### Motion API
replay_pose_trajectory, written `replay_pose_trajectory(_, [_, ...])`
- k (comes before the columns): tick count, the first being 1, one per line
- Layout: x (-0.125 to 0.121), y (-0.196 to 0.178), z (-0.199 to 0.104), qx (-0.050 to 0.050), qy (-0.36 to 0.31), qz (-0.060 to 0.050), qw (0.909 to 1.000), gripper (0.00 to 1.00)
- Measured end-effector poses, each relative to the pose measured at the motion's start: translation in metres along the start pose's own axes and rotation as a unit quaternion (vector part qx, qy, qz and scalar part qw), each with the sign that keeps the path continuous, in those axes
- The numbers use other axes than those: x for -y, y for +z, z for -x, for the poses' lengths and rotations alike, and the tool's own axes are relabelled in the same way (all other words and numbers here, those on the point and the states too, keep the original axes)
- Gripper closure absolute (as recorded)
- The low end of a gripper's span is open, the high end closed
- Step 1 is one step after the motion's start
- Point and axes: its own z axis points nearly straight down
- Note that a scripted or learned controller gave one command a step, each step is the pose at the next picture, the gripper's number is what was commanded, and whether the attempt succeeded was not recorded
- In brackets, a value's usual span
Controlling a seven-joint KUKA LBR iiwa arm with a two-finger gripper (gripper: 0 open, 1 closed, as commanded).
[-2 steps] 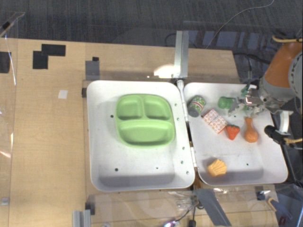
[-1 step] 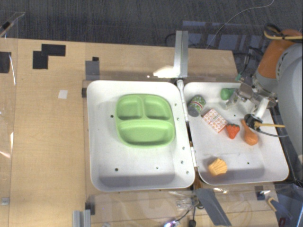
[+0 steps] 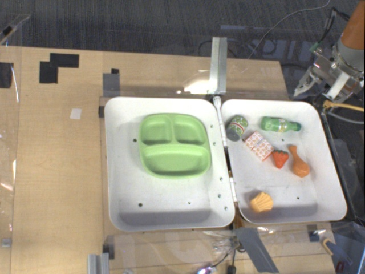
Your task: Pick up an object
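A: Camera view. What do the two bins hold?

B: Left bin (image 3: 122,210): a green tray (image 3: 174,144) with three compartments, lying flat near the middle. Right bin (image 3: 325,201): six things. A can (image 3: 236,127) lies at the upper left, close to the divider. A green bottle (image 3: 280,125) lies on its side to the right of the can, apart from it. A red-and-white box (image 3: 258,146) sits below the can. A strawberry (image 3: 280,159) lies just beside the box, to its right. An orange drumstick (image 3: 298,162) lies next to the strawberry. A yellow-orange pastry (image 3: 262,201) sits alone near the lower wall.

A: And the arm?

B: The gripper (image 3: 311,80) hangs outside the right bin, above its upper right corner, off the bench edge. Nothing is between its fingers; whether they are spread or pressed together cannot be told.
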Motion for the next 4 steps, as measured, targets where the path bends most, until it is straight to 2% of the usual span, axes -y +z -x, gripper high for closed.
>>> replay_pose_trajectory(1, [0.007,0.143,0.02,0.0,0.087,-0.001,0.9962,0.0])
replay_pose_trajectory(2, [0.007,0.131,0.017,-0.001,0.082,0.001,0.9966,1.0])
replay_pose_trajectory(3, [0.006,0.151,0.02,-0.001,0.265,0.001,0.9643,1.0])
replay_pose_trajectory(4, [0.002,0.152,0.012,-0.001,0.315,0.0,0.9491,1.0])
